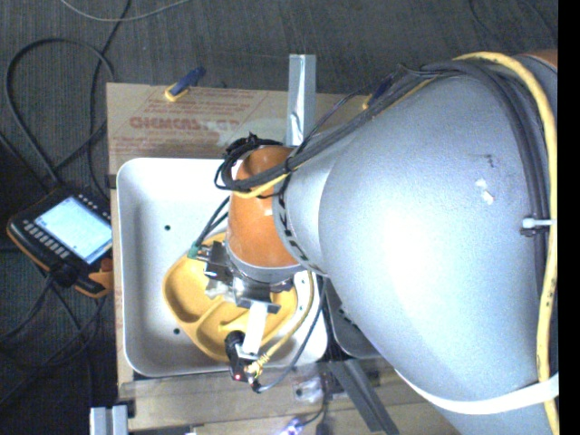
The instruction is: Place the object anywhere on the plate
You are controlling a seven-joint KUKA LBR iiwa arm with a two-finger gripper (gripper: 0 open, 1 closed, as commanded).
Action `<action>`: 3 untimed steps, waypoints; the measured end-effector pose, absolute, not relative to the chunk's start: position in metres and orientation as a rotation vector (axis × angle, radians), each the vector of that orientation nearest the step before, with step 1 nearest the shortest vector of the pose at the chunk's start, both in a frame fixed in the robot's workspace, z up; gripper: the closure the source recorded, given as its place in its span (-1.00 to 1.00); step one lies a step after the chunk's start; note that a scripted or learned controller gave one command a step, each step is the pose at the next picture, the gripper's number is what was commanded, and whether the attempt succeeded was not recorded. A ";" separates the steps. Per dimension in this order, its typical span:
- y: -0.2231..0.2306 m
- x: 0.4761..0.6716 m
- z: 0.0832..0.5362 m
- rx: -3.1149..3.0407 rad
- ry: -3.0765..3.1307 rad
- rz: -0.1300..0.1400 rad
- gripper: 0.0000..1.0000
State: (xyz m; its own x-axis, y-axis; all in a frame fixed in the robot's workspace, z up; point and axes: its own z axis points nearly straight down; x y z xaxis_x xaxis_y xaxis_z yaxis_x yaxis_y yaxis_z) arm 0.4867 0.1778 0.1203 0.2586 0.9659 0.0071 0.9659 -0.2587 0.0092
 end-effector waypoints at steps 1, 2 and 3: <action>0.206 0.483 0.183 2.915 1.160 -0.009 1.00; 0.125 0.482 0.226 3.102 0.488 -0.010 1.00; 0.142 0.489 0.110 3.103 0.512 0.030 1.00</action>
